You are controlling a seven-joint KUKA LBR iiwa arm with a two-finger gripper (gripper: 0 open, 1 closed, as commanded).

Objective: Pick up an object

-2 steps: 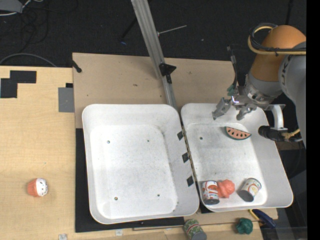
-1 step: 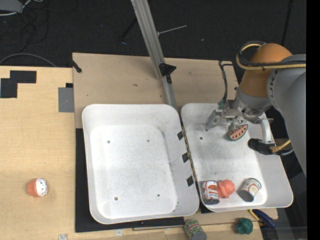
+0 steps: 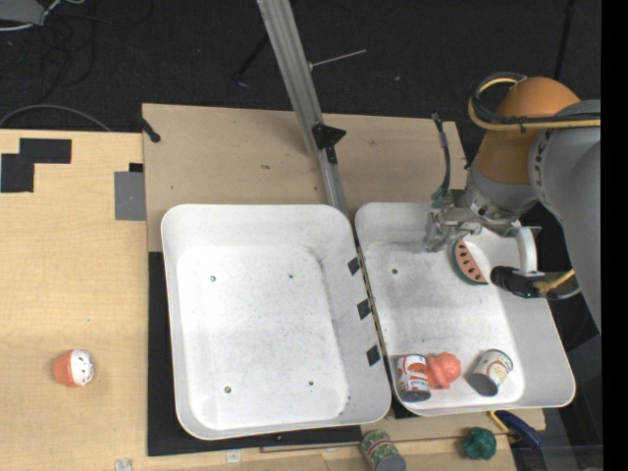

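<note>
My gripper [image 3: 439,232] hangs over the far end of the right bin [image 3: 432,302], close to its back wall. A watermelon-slice toy [image 3: 469,261], red with a green rim, lies just to the gripper's lower right, partly under the wrist. At the bin's near end lie a red-and-white can [image 3: 414,376], a pink lumpy toy [image 3: 444,369] touching it, and a small can on its side [image 3: 491,371]. Nothing shows between the gripper and these near objects.
The left bin [image 3: 196,263] sits beside the right one, joined by black clips. A metal rail [image 3: 299,77] slants behind the bins. Outside lie an orange ball [image 3: 74,368] at left, a can [image 3: 379,448] and a green toy [image 3: 479,444] in front.
</note>
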